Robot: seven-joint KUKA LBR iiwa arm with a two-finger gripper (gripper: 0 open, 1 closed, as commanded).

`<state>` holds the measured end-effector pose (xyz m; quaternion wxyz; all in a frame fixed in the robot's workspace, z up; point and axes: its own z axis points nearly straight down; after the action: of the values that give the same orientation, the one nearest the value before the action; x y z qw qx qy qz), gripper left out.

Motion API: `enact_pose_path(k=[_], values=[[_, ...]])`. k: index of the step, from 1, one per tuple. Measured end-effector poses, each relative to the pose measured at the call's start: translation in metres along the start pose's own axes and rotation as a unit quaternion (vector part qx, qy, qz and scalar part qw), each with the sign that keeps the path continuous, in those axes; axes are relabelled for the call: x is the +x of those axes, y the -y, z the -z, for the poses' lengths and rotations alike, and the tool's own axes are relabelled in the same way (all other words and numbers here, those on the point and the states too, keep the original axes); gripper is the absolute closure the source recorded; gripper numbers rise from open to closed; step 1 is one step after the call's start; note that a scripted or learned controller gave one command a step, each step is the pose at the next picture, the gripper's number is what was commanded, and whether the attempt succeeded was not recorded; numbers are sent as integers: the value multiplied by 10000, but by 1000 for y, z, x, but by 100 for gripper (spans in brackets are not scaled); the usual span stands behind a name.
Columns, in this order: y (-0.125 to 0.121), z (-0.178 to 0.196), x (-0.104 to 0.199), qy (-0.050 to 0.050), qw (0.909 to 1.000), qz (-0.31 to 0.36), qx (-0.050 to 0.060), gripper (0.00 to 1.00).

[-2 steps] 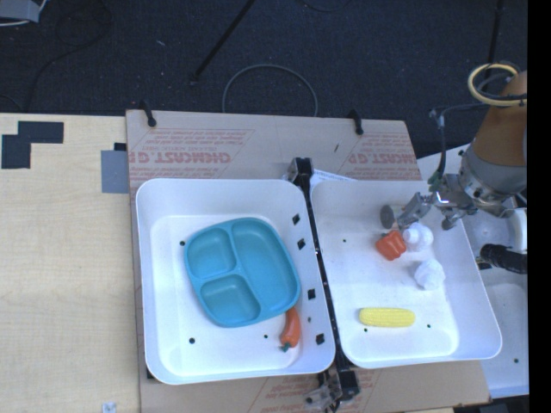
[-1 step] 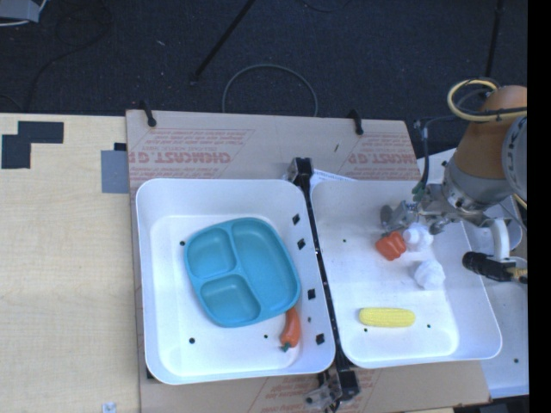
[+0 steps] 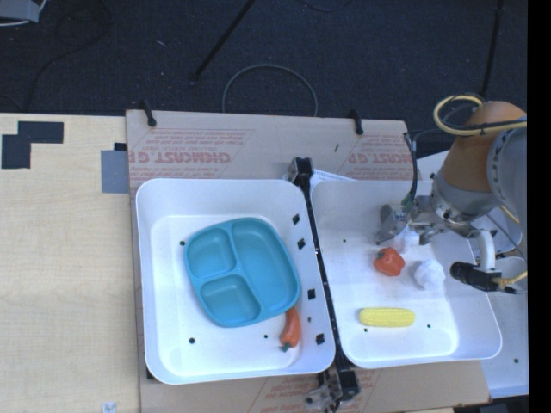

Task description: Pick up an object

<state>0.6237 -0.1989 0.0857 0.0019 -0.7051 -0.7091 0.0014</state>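
Two shallow white bins sit side by side on the counter (image 3: 69, 256); the left bin (image 3: 164, 205) fills the centre of the frame, the right bin (image 3: 362, 205) the centre right, their inner rims touching along a dark divider.

In the left bin a blue divided plate (image 3: 243, 270) lies tilted across the middle, with open white floor along the upper and left walls; an orange carrot (image 3: 291, 329) lies just beside the plate's lower right corner, close to the inner rim.

In the right bin a red pepper (image 3: 389, 261) rests near the middle, a yellow corn cob (image 3: 386, 317) lies flat near the lower wall, and a small white object (image 3: 428, 273) sits just right of the pepper; the upper left part of this bin's floor is open.

The arm (image 3: 482, 166) enters from the right edge of the frame; the tool (image 3: 398, 228) hangs over the right bin's upper middle, just above and near the pepper; whether its fingers are apart or together cannot be told, and nothing is seen between them.
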Motion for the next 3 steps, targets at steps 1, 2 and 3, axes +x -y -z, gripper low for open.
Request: enact_pose_path(k=[1, 2, 3], values=[[-1, 12, 0, 3, 10000, 6, -13, 100], [-8, 60, 5, 8, 10000, -17, -40, 100], [-3, 106, 0, 11, 10000, -30, -38, 100]])
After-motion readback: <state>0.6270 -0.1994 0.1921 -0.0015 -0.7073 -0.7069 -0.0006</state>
